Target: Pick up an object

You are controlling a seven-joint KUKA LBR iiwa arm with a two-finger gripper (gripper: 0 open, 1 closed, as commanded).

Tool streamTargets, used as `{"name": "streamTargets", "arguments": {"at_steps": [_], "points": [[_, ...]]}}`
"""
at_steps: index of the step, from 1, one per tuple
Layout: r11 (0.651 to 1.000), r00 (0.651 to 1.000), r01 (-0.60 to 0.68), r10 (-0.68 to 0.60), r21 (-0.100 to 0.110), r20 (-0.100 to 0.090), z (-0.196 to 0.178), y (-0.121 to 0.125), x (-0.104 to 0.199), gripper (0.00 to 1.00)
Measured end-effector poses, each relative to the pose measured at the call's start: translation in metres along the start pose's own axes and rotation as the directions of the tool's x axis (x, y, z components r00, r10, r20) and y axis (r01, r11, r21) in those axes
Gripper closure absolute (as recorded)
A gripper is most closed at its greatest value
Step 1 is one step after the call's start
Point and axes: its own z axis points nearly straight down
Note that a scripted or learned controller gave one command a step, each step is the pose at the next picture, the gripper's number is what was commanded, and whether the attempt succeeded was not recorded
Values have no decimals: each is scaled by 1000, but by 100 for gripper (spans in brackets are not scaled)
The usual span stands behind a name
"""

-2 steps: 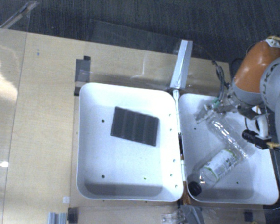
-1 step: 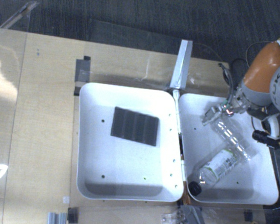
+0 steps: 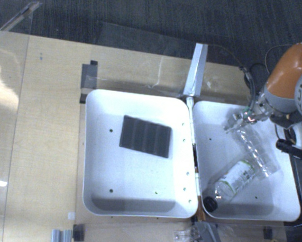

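Pale wooden bench [image 3: 43,134] under a slanted overhead view, dark carpet along the top edge. Two shallow white plastic bins sit side by side, rims touching at the middle.

Left bin [image 3: 96,192]: one flat dark grey ribbed rectangular pad [image 3: 145,136], lying flat in the upper half, slightly skewed, clear of all walls.

Right bin [image 3: 208,134]: two see-through items. A clear plastic bottle with a pale label and a black cap [image 3: 232,181] lies on its side, running diagonally, cap end down at the bin's lower-left corner against the rim, body pointing up and right. Above it, a clear crinkled plastic tube-like piece [image 3: 254,149] runs diagonally from the upper middle of the bin towards the right wall; its lower end is just beside or touching the bottle's upper end, can't tell which.

Grey arm with orange band [image 3: 291,70] comes in from the right, over the right bin's upper-right corner. Gripper [image 3: 245,118] is low at the top end of the crinkled clear piece. Glare and transparent plastic blur that spot: can't tell how the gripper is set or whether anything is clamped in it.

Grey metal bar [image 3: 196,69] stands upright on the bench behind the seam between the bins.
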Motion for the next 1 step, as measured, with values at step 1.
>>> {"name": "streamTargets", "arguments": {"at_steps": [1], "points": [[981, 981, 193, -193, -11, 26, -74, 21, 48, 100]]}}
